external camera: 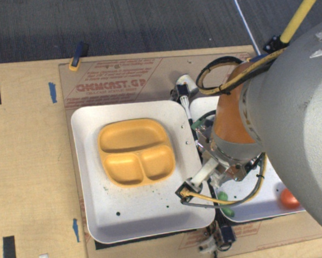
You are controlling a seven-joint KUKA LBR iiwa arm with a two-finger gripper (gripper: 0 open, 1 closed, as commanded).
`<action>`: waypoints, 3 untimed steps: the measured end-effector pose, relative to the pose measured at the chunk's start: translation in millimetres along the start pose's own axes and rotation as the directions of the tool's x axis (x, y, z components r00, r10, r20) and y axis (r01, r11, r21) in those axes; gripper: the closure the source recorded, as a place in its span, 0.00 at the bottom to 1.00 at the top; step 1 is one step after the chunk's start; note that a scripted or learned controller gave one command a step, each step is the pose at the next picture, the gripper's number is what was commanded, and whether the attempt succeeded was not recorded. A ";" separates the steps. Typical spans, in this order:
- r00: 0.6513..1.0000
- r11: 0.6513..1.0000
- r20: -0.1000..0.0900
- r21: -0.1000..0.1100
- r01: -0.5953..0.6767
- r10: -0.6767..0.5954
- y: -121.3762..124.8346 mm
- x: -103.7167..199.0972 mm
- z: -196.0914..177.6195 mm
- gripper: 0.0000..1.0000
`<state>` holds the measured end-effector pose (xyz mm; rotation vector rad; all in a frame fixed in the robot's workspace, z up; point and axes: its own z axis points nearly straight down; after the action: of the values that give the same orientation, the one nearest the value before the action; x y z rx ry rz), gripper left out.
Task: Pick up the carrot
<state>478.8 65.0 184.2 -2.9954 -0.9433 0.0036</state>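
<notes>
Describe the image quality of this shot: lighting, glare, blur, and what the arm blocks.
Camera view: even, soft lighting with faint shadows; mild sheen but no harsh glare on the left white bin and the yellow divided tray. The grey arm, close to the lens, looks large and slightly soft, and covers much of the right bin. An orange object peeks out at its edge, partly hidden.

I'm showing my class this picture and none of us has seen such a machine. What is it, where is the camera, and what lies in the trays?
This is one photo from a camera fixed above a bench, looking down at a slant. The big grey shape with an orange band is a robot arm reaching in from the right. Two white bins sit side by side. The left bin holds a yellow divided plate. The right bin, mostly covered by the arm, shows an orange thing, perhaps the carrot, and a green thing. Its pincer is hidden, so whether anything is held is unclear.
</notes>
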 end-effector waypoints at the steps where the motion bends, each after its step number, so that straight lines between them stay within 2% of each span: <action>1: 0.949 0.949 0.001 0.002 0.314 -0.314 -56.3 39.2 6.0 1.00; 2: 0.984 0.984 -0.001 -0.001 0.180 -0.180 -14.1 24.5 -71.2 1.00; 3: 0.987 0.987 0.001 0.002 0.161 -0.161 -47.5 75.4 -16.3 1.00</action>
<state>513.4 147.1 200.4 -2.9079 -1.1816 0.0068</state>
